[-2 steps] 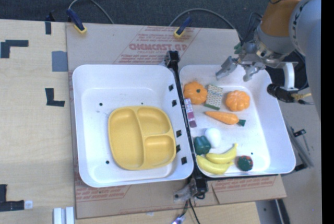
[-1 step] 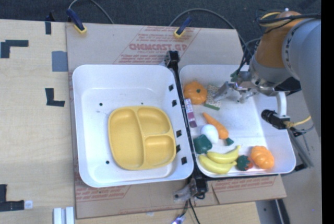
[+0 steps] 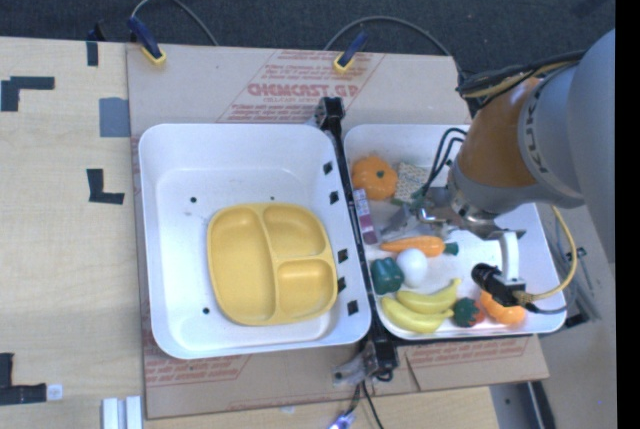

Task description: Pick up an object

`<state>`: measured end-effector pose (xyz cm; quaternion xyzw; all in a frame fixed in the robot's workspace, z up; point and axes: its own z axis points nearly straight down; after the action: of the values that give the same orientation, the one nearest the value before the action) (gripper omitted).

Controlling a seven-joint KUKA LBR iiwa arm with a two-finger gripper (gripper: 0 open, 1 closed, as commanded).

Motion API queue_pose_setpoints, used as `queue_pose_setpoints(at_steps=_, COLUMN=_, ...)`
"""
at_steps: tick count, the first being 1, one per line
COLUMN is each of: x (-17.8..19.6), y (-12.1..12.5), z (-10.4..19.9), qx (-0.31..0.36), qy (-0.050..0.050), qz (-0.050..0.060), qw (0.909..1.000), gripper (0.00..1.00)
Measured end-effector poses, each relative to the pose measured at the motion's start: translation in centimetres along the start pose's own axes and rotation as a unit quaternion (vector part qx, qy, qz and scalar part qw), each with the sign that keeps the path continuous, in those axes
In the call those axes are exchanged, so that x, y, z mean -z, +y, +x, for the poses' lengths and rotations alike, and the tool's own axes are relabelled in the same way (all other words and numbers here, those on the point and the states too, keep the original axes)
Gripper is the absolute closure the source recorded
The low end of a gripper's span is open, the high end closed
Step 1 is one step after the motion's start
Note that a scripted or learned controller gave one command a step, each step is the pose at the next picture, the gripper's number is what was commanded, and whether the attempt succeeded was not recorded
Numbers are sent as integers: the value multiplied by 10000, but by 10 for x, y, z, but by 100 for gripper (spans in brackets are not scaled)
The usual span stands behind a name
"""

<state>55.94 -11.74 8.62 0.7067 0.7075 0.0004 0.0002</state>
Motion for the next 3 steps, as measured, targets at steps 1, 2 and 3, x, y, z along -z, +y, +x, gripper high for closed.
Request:
queue_pose_setpoints(at_steps=1, x=0, y=52, z=16, qx=-6, qy=-33, qz=-20, qw=10000, gripper=0)
queue_pose_setpoints(at_steps=2, x=-4, y=102, z=12, qx=31, qy=18, qz=219, qw=9998, gripper=0)
queue_pose_setpoints(at_steps=3, x=7, y=103, z=11, qx=21, qy=-11, qz=162, qw=9999, gripper=100)
